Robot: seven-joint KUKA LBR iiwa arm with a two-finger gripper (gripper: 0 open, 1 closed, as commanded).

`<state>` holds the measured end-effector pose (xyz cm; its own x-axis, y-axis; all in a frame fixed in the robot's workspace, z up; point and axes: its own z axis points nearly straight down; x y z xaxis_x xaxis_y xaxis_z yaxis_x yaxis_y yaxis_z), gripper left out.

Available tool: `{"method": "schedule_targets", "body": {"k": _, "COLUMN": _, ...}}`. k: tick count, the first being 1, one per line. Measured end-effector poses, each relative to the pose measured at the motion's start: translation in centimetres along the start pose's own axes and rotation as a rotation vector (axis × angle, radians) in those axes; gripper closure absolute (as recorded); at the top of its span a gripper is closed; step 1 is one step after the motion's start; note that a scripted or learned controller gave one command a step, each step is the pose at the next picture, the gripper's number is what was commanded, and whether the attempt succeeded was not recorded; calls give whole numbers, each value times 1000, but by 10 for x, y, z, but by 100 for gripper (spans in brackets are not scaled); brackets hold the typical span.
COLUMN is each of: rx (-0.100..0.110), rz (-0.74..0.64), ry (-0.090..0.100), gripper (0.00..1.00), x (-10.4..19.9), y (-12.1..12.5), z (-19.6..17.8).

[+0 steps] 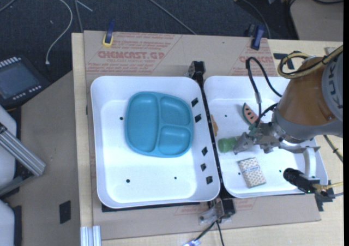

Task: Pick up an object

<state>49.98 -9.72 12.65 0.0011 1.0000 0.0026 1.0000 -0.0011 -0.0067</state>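
Camera view: gripper (244,145) beside green object (227,144), near right bin's (272,186) left wall

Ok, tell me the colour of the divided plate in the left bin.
Light blue, a turquoise shade. The divided plate shows plainly in the camera view.

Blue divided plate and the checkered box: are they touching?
Apart. The camera view shows the blue divided plate in the left bin, the checkered box in the right bin.
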Motion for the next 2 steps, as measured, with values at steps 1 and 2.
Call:
{"method": "schedule_targets", "body": {"k": 1, "rx": -6, "rz": 0, "ry": 0, "gripper": 100, "x": 0, "y": 1, "z": -13}}
{"method": "schedule_targets", "body": {"k": 2, "rx": -12, "rz": -2, "ry": -4, "gripper": 100, "x": -7, "y": 5, "z": -60}}
